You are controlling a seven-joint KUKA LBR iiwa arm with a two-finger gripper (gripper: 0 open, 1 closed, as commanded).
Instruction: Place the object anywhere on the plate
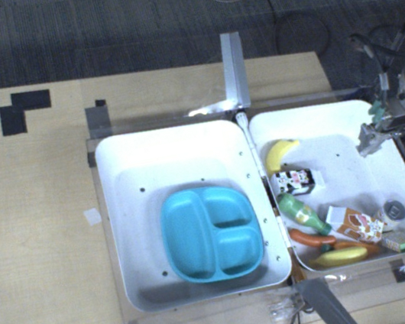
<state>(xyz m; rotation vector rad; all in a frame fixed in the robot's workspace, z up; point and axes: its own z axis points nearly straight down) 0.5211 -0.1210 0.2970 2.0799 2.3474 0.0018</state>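
A blue divided plate [211, 232] lies in the left bin [123, 171], with nothing on it. The right bin [340, 148] holds several toy items: a yellow banana [280, 153], a black-and-white carton [295, 180], a green bottle [300, 211], an orange carrot-like piece [310, 238], a second yellow piece [339, 256], a red-and-white carton [357, 225] and a small metal can [393, 210]. My gripper [371, 137] hangs over the right bin's far right side, above bare white floor and apart from all the items. Nothing is seen in it.
A grey metal post [234, 70] stands at the back where the two bins meet. The divider wall [262, 185] separates the bins. Cables trail over the dark floor behind the bench. The arm's body occupies the right edge.
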